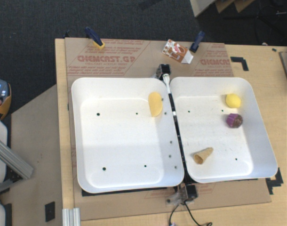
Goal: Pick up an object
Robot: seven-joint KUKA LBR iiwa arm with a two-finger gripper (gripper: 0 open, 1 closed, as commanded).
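Observation:
An oblong yellow object (155, 104) lies in the left bin (87, 135), near its far right corner. The right bin (261, 149) holds three things. A round yellow ball (233, 100) sits at the far right. Just in front of it rests a small purple object (234, 120). A tan cone-shaped piece (203, 155) lies nearer the front, left of centre.
A small red and white packet (177, 51) lies on the cardboard behind the bins. Two blue clamps (95, 37) (197, 41) grip the board's far edge. A black cable and clip (163, 71) run along the seam between the bins.

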